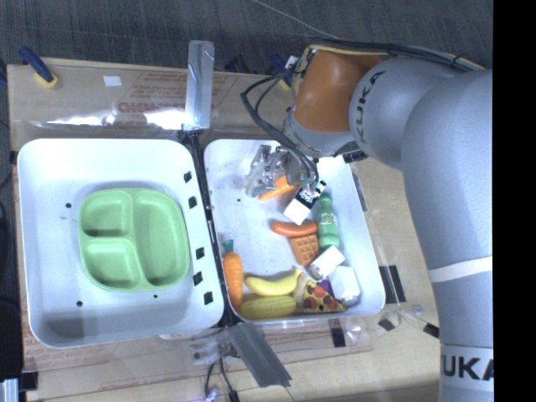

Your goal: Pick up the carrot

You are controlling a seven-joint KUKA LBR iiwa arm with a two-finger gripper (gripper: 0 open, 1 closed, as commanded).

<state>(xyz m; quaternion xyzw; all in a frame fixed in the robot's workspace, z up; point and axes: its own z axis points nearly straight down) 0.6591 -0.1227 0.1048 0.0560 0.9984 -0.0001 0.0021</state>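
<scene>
The carrot [233, 276], orange with a green top, lies along the left wall of the right bin [219, 193], pointing toward the front. My gripper [270, 172] hangs over the back of the same bin, well behind the carrot and apart from it. A small orange piece [277, 193] pokes out just below the gripper; whether it is gripped I cannot tell.
The right bin also holds a red sausage [293, 229], a waffle [306, 248], a green bottle [327, 221], a banana [273, 285], corn [268, 307], a pizza slice [318, 296] and white blocks [329, 262]. The left bin [42, 166] holds a green divided plate [132, 239].
</scene>
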